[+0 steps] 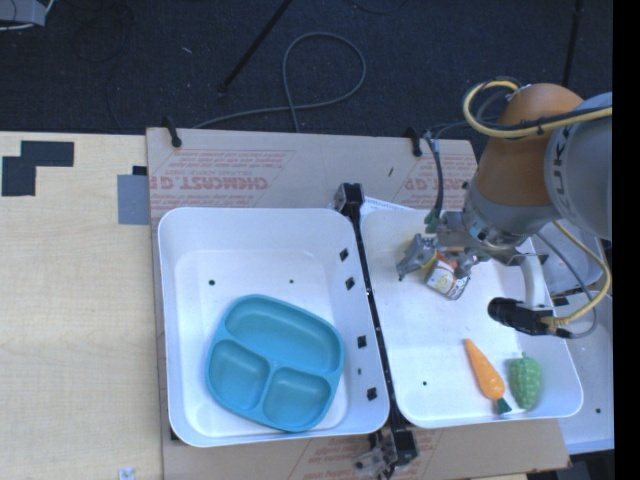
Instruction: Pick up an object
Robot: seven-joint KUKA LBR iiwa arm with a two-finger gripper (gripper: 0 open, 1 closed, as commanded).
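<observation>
Right bin (405,388): small packet (447,278) touching end effector (425,258), right side.

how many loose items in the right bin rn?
3. A carrot and a green vegetable lie side by side near the front right corner; a small packet sits further back under the gripper. The arm may hide more.

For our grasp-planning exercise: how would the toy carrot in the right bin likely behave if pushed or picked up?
The toy carrot looks tapered and rounded, so it may roll in a curve when pushed. It seems smooth, perhaps plastic, so probably stiff, light and somewhat slippery.
</observation>
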